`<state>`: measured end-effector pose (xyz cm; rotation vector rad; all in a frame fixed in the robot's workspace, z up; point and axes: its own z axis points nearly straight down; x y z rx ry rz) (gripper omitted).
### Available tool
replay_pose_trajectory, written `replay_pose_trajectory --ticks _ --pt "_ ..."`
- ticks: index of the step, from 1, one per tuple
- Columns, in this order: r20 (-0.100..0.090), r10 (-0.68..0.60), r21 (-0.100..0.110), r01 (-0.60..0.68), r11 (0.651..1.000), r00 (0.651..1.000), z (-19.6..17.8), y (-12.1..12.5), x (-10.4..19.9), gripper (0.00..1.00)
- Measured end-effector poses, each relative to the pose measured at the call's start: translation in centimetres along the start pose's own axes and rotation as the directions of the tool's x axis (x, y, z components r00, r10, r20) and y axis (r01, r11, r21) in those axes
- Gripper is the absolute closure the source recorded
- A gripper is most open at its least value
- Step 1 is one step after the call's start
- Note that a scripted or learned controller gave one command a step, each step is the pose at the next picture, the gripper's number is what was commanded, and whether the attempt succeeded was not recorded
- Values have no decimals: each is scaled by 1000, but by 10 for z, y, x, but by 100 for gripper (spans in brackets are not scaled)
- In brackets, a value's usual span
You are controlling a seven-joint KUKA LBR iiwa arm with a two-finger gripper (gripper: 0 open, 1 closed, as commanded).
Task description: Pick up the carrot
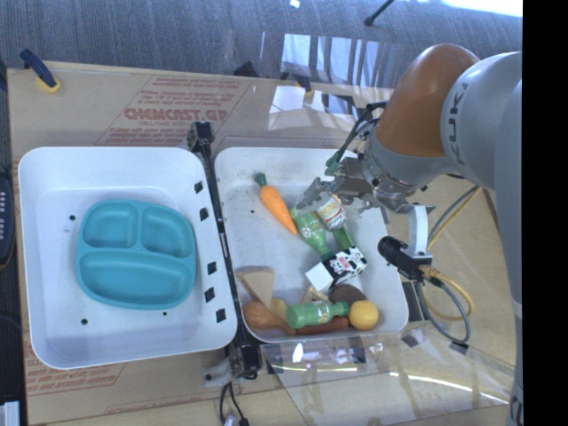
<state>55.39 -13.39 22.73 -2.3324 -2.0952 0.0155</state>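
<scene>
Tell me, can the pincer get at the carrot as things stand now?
Probably yes. The carrot lies alone on the right bin floor, its top bare, and the pincer hovers close to its right. The green bottle near its tip may crowd one finger.

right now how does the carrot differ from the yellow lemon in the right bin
The carrot is orange, long and tapered with a green top; the lemon is yellow and round. The carrot lies alone on bare bin floor in the far half of the right bin; the lemon sits at the near edge, crowded against a green bottle. Both are small toy foods lying in the same bin.
</scene>
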Motion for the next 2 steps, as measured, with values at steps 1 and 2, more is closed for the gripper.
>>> replay_pose_trajectory --ticks 1,2 --pt "-4 230 11 -230 973 973 122 24 51 0" --pt "-2 221 6 -221 975 975 107 26 49 100"
